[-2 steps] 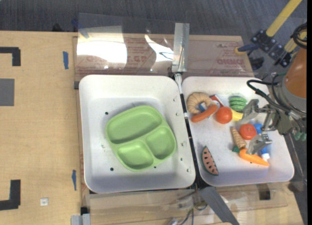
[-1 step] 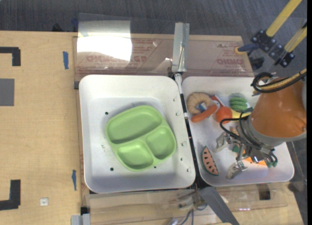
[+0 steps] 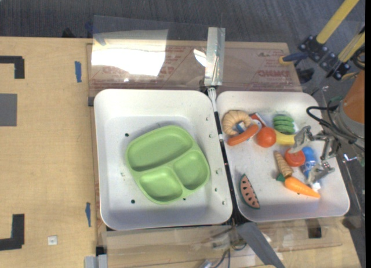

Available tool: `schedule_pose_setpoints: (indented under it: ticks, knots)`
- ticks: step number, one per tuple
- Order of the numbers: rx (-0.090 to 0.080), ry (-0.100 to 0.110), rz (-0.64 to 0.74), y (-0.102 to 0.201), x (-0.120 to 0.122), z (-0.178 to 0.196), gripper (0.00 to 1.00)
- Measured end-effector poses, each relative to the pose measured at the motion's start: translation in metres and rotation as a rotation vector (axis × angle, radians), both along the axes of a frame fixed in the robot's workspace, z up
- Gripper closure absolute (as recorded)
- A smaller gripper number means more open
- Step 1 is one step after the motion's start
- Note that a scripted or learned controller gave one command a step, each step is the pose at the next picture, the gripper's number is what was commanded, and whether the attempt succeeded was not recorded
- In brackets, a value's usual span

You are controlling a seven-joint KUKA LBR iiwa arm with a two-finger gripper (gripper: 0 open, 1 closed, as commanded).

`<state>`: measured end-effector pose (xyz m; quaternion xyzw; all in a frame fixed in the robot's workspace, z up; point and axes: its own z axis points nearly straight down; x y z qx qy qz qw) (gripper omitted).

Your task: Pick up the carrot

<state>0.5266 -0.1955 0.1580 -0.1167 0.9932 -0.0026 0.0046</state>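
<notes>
The metal two-finger gripper (image 3: pixel 315 154) hung low in the right-hand shallow white plastic bin (image 3: pixel 339 206), its fingers spread with nothing between them. The small orange plastic carrot (image 3: pixel 301 187) lay just below and slightly left of the jaws, beside a ridged tan toy (image 3: pixel 283 165). A good grasp probably called for centring over the carrot's thicker body and closing across its width, clear of the red and blue toys (image 3: pixel 301 158) under the jaws.

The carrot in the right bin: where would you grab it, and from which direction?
Probably the thick middle of the carrot, coming straight down from above. It lies flat near the front of the right bin, pointing right, so fingers closing across its narrow width should seat well. The end effector hangs just above it, close to a blue toy, so staying toward the tapered end may avoid the clutter.
</notes>
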Motion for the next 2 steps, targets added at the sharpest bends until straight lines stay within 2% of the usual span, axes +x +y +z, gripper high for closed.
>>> schedule_pose_setpoints:
  ticks: [1,2]
  knots:
    - [0.001,0.002,0.19,0.0229,-0.0324,-0.0621,0.0]
    - [-0.005,-0.008,0.54,0.0195,-0.0325,-0.0678,0.0]
